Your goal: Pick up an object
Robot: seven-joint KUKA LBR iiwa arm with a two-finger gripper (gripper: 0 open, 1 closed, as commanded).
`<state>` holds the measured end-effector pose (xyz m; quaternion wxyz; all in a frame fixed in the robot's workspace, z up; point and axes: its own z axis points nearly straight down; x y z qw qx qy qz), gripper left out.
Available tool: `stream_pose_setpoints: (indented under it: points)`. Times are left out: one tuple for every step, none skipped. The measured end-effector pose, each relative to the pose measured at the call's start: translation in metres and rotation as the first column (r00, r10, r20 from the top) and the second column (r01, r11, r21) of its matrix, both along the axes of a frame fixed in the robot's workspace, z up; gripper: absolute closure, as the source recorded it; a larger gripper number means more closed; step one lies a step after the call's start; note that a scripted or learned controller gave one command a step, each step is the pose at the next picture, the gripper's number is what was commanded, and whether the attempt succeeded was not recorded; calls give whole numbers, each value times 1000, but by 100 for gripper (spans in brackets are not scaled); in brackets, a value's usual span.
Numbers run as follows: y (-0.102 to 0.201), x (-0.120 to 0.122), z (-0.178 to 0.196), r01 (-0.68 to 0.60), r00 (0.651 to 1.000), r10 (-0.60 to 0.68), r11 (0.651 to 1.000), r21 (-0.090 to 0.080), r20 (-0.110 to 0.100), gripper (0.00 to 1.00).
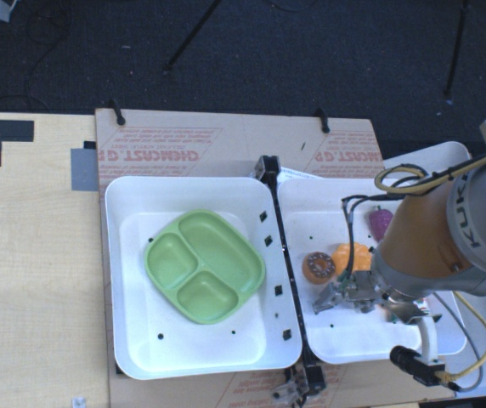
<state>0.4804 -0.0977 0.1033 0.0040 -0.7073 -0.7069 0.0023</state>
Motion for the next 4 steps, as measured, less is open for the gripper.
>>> stream_pose_setpoints:
  points:
    - [-1, 0, 13, 6, 1000, -6, 1000, 0, 2, 100]
    - [7, 3, 60, -2, 1000, 2, 1000, -2, 9, 100]
    - [3, 11, 119, -1, 1000, 1, 1000, -3, 12, 100]
    - [2, 12, 159, -1, 1000, 1, 1000, -3, 11, 100]
